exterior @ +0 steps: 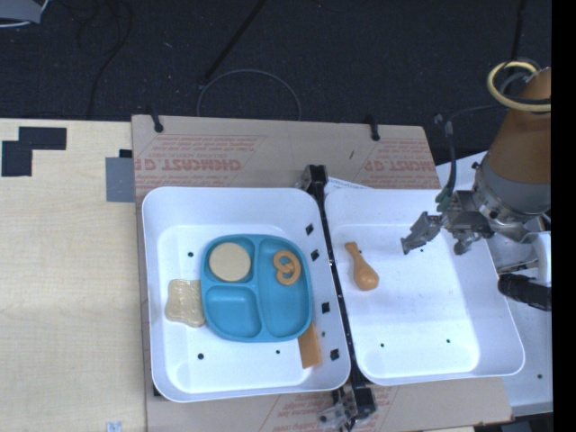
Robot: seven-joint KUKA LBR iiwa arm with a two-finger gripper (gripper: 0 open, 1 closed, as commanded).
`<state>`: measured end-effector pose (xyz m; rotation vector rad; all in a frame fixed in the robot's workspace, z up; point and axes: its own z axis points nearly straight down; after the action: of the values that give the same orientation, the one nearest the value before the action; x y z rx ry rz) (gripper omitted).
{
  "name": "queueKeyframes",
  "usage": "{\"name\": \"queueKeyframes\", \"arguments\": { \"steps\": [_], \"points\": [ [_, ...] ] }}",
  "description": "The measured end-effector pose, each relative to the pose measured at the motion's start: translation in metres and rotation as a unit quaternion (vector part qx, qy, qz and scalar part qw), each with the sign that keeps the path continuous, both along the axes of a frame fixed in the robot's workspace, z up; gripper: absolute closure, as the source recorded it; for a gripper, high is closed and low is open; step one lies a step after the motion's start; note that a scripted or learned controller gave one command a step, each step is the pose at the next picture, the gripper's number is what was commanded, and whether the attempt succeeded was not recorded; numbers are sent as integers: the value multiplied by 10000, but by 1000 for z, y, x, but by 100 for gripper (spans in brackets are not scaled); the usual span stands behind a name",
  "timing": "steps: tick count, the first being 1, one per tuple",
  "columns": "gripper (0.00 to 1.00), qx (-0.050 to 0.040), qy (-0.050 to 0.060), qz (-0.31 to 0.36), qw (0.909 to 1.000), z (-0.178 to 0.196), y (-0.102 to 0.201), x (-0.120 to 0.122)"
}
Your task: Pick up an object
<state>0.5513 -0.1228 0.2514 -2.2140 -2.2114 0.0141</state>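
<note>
Drumstick [362,268]: a tan, drumstick-shaped toy lying in the right bin [450,354], in the bin's left half near the divider between the bins, at centre-right of the frame. It lies to the left of and slightly below the gripper [439,234], apart from it, with bare white bin floor between them.

Gripper state: cannot be determined. The finger area is dark, small and cluttered with cable, and nothing is seen held.

The arm's upper part is cut off by the right edge of the frame. The arm [517,165] enters from the upper right, orange band uppermost, grey wrist below, with the gripper extended leftward over the upper right part of the right bin.

The left bin [171,214] holds a blue compartment tray [256,318] carrying a round tan disc [229,261] and a pretzel-shaped piece [287,267].
</note>
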Motion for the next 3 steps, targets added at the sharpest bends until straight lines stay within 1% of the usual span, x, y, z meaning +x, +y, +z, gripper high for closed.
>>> {"name": "queueKeyframes", "arguments": {
  "steps": [1,3],
  "points": [
    [0,-7,-57,9,10000,6,0,2],
    [0,1,-24,6,10000,-121,4,-8]
  ]
}}
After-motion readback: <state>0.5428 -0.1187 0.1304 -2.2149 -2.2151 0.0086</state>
